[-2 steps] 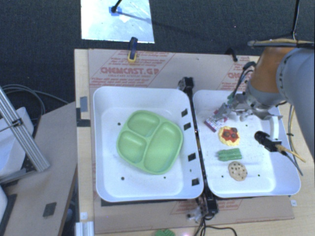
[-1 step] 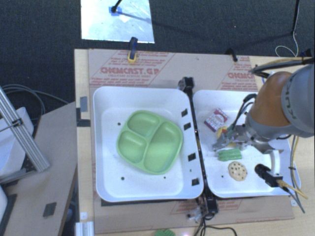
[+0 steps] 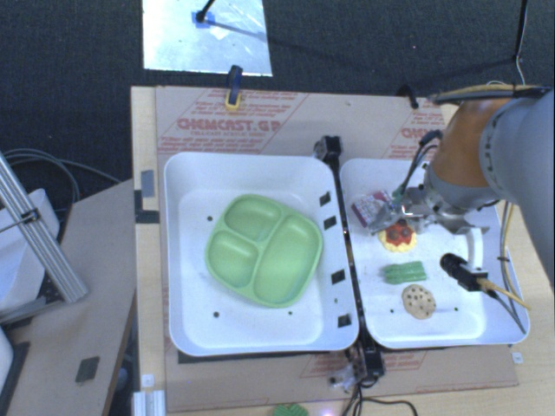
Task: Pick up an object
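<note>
Two white bins sit side by side on the worktop point(image 3: 260, 115). The left bin point(image 3: 186, 232), in the middle of the frame, holds one green tray point(image 3: 264, 250) with three compartments, lying flat and turned at an angle.

The right bin point(image 3: 364, 315), at right of centre, holds four small things. One wrapped packet point(image 3: 369, 208), pinkish and silver, lies in its upper left part. One red and yellow piece point(image 3: 399, 237) lies just below and right of the packet. One green piece point(image 3: 404, 272) lies below that, near the middle of the bin. One round cookie point(image 3: 418, 301) with dark spots lies lowest, just below the green piece. The four are apart from one another, though the packet and the red and yellow piece are close.

One arm point(image 3: 494, 159) comes in from the right edge of the frame, its orange band point(image 3: 460, 146) above the upper part of the right bin. The end effector point(image 3: 406, 208) hangs low over that bin, between the packet and the red and yellow piece, just beside both. Whether it is spread or closed cannot be told here, nor whether it touches either thing.

One yellow clamp point(image 3: 233, 89) sits at the upper edge of the worktop.
</note>
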Robot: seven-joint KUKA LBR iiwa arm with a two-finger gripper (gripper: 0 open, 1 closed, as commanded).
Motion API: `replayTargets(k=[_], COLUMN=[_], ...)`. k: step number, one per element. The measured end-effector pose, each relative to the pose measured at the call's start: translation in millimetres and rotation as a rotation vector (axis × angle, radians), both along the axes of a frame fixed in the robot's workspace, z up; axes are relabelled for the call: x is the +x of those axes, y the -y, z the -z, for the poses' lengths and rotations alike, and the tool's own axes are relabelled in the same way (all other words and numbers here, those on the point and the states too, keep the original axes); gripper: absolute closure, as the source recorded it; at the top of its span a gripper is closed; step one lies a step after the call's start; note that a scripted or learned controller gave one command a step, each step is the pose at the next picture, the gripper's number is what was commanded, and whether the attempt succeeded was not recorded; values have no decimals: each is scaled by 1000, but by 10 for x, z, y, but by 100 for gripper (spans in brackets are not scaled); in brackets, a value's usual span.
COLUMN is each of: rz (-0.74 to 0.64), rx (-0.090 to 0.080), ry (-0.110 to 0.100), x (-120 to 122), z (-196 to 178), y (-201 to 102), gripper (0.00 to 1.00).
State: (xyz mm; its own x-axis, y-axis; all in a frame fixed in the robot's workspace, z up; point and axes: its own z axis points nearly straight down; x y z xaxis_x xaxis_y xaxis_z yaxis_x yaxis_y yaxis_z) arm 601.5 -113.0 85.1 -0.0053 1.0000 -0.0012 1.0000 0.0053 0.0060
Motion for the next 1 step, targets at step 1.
replayTargets(k=[1], rz=[1], rx=[1], ry=[2], x=[-2], z=[-120], y=[4], gripper=[100])
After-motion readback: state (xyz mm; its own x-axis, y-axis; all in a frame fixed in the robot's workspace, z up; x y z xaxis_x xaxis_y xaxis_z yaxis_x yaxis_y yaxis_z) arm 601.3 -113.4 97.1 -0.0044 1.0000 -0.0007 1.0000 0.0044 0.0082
